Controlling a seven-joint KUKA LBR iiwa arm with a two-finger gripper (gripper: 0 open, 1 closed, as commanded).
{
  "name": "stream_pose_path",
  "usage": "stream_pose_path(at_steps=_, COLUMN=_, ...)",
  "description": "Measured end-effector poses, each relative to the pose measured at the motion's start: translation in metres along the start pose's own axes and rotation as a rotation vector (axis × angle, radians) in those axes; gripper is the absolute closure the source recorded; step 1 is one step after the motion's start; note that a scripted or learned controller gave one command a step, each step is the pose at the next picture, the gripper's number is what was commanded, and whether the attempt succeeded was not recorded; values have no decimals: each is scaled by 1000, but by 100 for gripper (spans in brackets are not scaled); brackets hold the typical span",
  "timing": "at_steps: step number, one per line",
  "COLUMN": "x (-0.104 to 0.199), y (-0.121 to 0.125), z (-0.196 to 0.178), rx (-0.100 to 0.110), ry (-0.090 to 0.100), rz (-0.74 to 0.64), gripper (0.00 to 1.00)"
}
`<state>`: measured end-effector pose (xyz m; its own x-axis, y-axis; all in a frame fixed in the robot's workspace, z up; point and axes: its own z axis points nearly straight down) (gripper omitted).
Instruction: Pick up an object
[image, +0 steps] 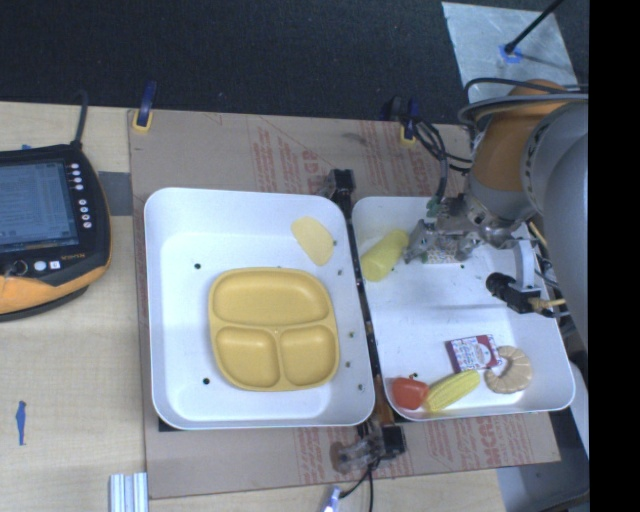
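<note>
Cardboard covers the worktop (250, 150) under both bins. At frame's centre-right, the claw (418, 248) sits low in the right bin (450, 300); its state I cannot tell. A yellow piece (384, 255) lies just left, long axis slanting up-right.

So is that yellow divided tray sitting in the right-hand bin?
No, the yellow divided tray lies in the left bin.

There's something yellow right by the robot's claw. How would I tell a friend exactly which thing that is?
Start at the right bin, the one the gripper reaches into. Look at its upper left corner, against the wall shared with the left bin: the pale yellow-green oblong piece lies there, just left of the gripper. Unlike the corn cob at the bin's bottom edge, it is smooth, paler, and lies alone.
</note>
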<state>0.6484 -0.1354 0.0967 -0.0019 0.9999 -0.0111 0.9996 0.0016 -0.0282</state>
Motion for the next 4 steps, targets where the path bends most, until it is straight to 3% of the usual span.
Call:
stream_pose_path(at_steps=2, x=3, y=-1, z=2, rx=-9, ry=-4, rz=3, gripper=0)
stream_pose_path(at_steps=4, x=6, y=2, z=3, rx=-1, ry=-7, rz=4, gripper=0)
